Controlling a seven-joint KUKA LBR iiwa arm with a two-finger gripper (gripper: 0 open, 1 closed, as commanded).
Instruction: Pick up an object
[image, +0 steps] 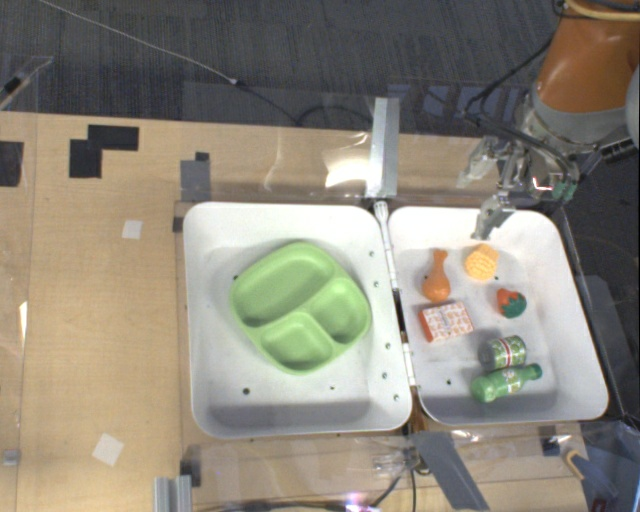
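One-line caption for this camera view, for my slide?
Gripper above right bin's toy food; green divided plate in left bin.

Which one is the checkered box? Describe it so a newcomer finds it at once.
Start at the right bin, the one holding the small toys rather than the green tray. Near its left wall, just below the orange drumstick, lies the checkered box. It is the only flat, rectangular item, patterned in red and white squares.
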